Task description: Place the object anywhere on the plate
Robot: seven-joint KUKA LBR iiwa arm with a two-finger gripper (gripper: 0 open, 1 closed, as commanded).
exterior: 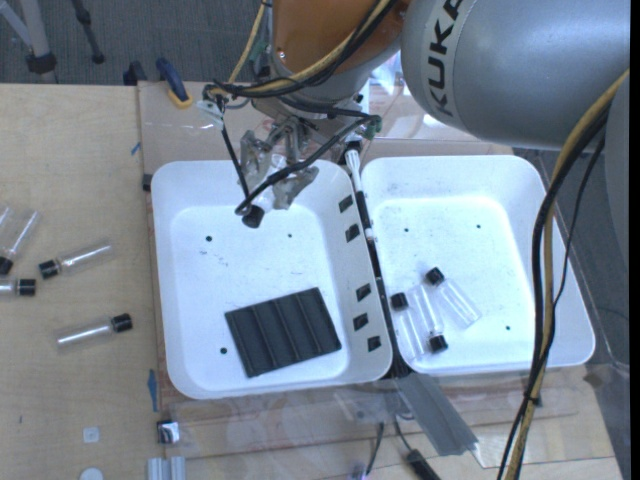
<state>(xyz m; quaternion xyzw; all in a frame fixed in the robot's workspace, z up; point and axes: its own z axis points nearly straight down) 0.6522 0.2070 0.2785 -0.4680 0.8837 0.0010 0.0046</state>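
While the gripper [283, 163] hangs over the far edge of the left bin [180, 268], whether it is open or closed I cannot tell. That bin holds a dark ribbed plate [283, 331] near its front. In the right bin [480, 193] lie three clear vials [432, 304] with black caps, close together and well apart from the plate.

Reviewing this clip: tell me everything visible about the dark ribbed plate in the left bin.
The ribbed plate is a flat, dark grey rectangle with parallel ridges running along its short side, looking like matte plastic or rubber. It lies flat on the floor of the left bin, in the near part, turned slightly askew to the bin's walls. Nothing rests on it, and the gripper is up at the bin's far end, well apart from it.
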